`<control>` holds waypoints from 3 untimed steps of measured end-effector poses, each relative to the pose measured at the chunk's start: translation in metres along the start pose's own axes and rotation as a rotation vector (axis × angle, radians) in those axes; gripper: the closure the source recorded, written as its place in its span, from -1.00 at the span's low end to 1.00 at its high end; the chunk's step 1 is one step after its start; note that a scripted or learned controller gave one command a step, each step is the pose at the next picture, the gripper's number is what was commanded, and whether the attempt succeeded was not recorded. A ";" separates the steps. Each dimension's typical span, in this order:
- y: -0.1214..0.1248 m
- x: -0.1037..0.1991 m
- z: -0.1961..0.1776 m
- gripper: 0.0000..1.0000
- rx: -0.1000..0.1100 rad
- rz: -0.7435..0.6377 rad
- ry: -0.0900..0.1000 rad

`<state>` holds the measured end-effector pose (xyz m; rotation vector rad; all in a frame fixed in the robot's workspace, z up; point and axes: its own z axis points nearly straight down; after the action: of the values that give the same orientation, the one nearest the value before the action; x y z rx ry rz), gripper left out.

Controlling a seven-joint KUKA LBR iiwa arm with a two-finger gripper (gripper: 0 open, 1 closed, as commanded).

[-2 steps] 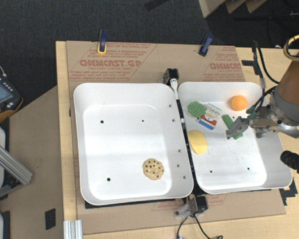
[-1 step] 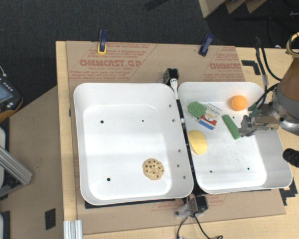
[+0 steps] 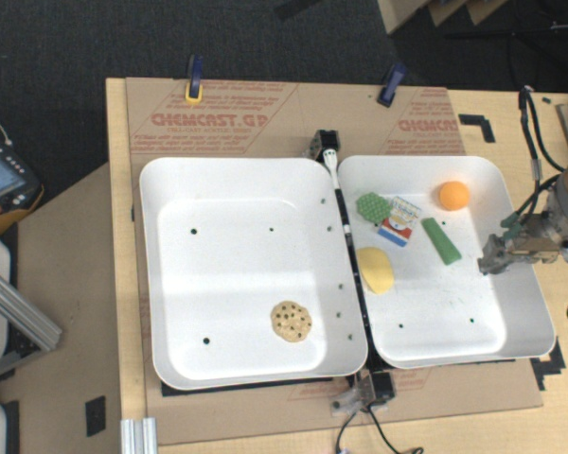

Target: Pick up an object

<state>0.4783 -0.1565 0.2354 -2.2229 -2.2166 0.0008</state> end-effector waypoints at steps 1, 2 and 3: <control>0.001 -0.059 -0.216 1.00 -0.023 0.000 -0.013; 0.050 -0.009 -0.091 1.00 0.007 -0.009 0.003; 0.079 0.017 -0.051 1.00 0.001 -0.007 0.000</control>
<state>0.5576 -0.1393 0.2865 -2.2147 -2.2230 0.0019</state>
